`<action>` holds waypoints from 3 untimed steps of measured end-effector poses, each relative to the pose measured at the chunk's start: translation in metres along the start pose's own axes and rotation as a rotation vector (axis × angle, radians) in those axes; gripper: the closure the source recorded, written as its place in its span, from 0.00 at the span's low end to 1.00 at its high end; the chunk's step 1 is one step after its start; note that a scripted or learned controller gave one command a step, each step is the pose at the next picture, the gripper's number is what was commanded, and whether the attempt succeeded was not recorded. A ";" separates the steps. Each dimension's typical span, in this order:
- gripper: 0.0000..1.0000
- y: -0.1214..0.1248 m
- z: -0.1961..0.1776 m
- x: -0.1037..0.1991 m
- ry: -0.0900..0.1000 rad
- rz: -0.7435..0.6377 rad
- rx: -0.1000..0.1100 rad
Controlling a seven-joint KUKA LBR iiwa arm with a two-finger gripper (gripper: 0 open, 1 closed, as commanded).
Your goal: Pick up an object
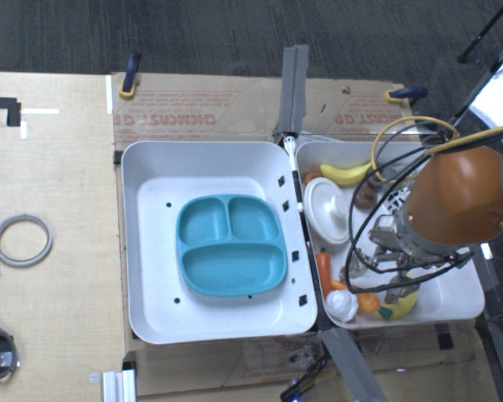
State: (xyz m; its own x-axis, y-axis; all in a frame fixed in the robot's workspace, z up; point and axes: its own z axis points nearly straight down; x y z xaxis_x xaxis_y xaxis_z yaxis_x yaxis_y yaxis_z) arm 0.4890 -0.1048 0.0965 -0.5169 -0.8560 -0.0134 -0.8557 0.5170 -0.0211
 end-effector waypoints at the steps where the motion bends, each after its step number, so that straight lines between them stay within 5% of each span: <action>1: 0.00 0.003 -0.002 -0.004 -0.004 0.130 0.010; 2: 0.00 -0.082 0.005 0.048 0.009 -0.047 -0.019; 3: 0.00 -0.061 0.006 -0.027 0.009 -0.005 -0.020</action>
